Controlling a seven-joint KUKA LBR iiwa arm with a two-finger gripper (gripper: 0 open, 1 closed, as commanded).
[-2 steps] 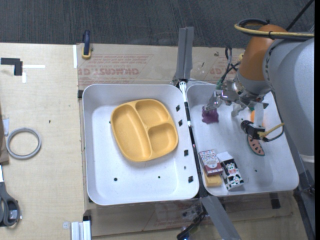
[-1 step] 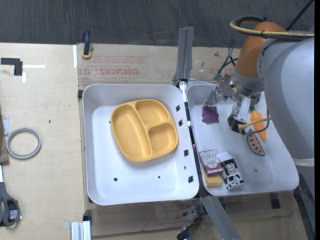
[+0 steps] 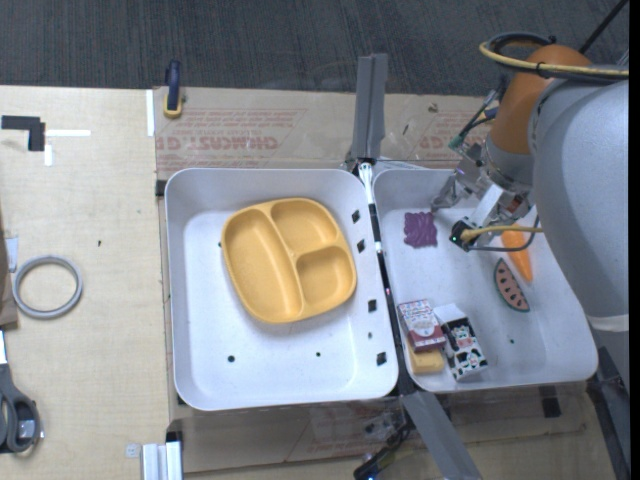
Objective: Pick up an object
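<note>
Two white bins sit side by side on the bench point(image 3: 80, 198). At the low edge of the right bin point(image 3: 545, 363) lie three small things close together: a pink box point(image 3: 420, 324), a tan block point(image 3: 427, 361) and a black-and-white carton point(image 3: 463, 348). Further up, toward the right wall, a melon slice point(image 3: 511, 286) lies flat, with an orange piece point(image 3: 518, 251) just above it. A purple lump point(image 3: 420, 229) lies near the bin's upper left corner.

The gripper point(image 3: 458, 208) hangs over the upper part of this bin, between the purple lump and the orange piece. I cannot tell whether it is open or shut, and nothing can be seen in its hold.

The left bin point(image 3: 200, 368) carries a yellow divided plate point(image 3: 290, 260) near its middle. Off at the frame's left are scissors point(image 3: 15, 418) and, above them, a grey ring point(image 3: 44, 286).
</note>
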